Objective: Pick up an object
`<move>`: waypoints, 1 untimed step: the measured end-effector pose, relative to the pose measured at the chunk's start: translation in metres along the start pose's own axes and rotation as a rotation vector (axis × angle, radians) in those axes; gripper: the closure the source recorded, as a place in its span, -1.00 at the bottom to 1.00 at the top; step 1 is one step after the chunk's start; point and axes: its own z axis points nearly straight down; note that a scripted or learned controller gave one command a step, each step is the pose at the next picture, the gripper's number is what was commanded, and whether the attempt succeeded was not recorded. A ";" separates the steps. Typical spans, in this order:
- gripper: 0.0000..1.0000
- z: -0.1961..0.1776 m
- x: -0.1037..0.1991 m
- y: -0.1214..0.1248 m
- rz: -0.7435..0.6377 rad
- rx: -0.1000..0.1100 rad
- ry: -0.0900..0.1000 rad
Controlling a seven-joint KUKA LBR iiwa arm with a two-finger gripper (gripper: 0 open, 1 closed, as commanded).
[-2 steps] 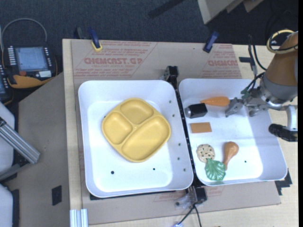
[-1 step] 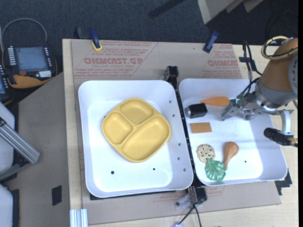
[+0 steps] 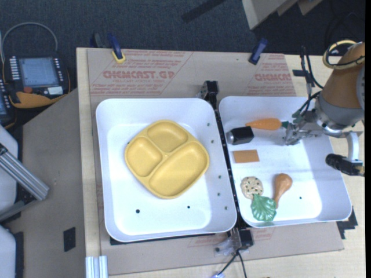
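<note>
The carrot [image 3: 264,124] lies in the right bin [image 3: 324,213], near its far wall, and its long axis runs almost level across the view, from left to right. Its thin end points to the left, toward the black block [image 3: 240,135], and its thick end points to the right, toward my gripper [image 3: 293,133]. My gripper is low in this same bin, just beside the thick end of the carrot, and I cannot tell if it touches it. It is small and dark against the white floor, so I cannot tell if it is released or clenched, and I see nothing held in it. My arm [image 3: 342,94] comes in from the right and is cut off by the edge of the view. Nearer to the front lie a flat brown card [image 3: 246,156], a round cookie [image 3: 251,185], a green leaf piece [image 3: 263,208] and a drumstick [image 3: 281,186]. The drumstick lies at a slant, its round end up and to the right, its thin end touching the green piece. The left bin [image 3: 116,213] holds a yellow divided plate [image 3: 167,158].
</note>
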 end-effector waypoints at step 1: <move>1.00 -0.049 0.006 -0.007 0.000 -0.003 -0.001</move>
